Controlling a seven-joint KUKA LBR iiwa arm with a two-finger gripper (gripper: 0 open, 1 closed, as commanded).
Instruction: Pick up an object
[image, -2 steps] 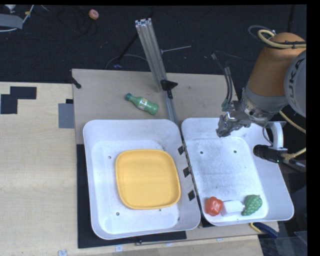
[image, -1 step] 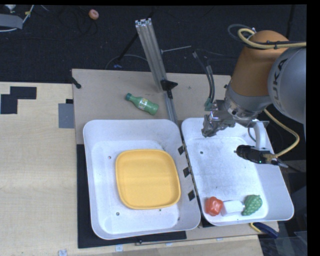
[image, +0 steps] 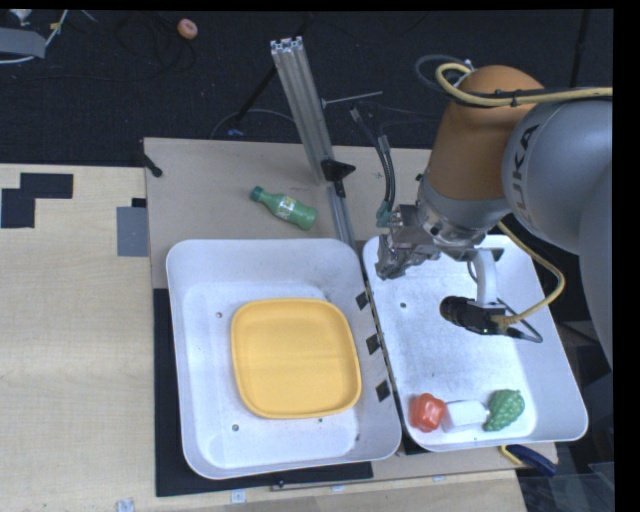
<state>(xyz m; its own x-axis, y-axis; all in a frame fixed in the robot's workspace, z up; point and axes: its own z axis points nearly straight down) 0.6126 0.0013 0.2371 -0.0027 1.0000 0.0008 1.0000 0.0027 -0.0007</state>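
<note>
**Three small objects in the near corner of the right bin, gripper at the far corner**

In the right bin (image: 450, 365) you see three small things in a row along the near edge. On the left is a red rounded piece (image: 427, 411), smooth and a little shiny, like a toy tomato. In the middle is a white block (image: 465, 414), which is hard to separate from the white floor. On the right is a green knobbly piece (image: 505, 409) with a bumpy surface, like a toy broccoli. The three lie just beside each other; whether they touch, you cannot tell.

The bin itself is shallow, white and speckled, with rounded corners. The left bin (image: 200, 300) is of the same kind and touches it along one side. It holds a yellow plate (image: 296, 357), square with soft corners and a low raised rim, lying flat near the middle of the floor.

Behind the left bin, on the pale wooden bench (image: 200, 190), a small green bottle (image: 284, 207) with a light label lies on its side. A grey metal rail (image: 305, 110) rises at a slant behind the place where the bins meet.

The gripper (image: 395, 255) is over the far left corner of the right bin, well apart from the three objects. It points down towards the bin's rim. You cannot tell whether it is spread or pressed together, because it looks dark and blurred here. Nothing shows in its grasp. Above it you see the orange band (image: 485, 130) and the grey arm (image: 565, 170).
</note>
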